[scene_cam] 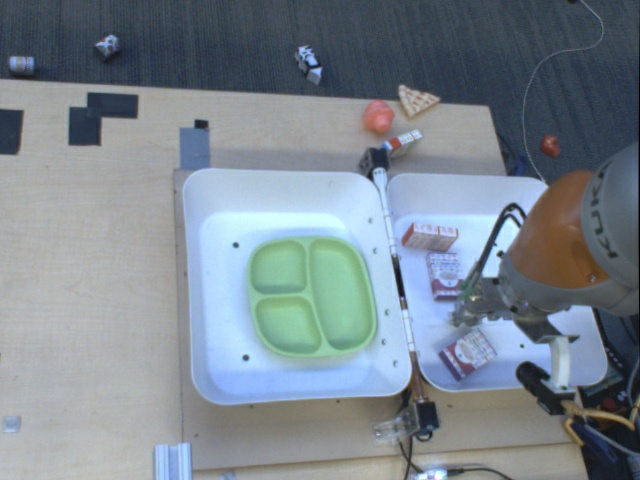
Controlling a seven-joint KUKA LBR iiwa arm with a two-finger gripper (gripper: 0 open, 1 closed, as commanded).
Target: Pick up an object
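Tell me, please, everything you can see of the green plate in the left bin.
The green plate is a pale green, plastic-looking tray with rounded corners and three compartments: two smaller ones on its left and one long one on its right. It lies flat and upright, slightly rotated, near the middle of the left bin. Nothing lies in it.

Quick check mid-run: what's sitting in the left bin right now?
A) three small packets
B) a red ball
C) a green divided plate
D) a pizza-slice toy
C: a green divided plate lies in the left bin; the small packets are in the right bin, not the left.
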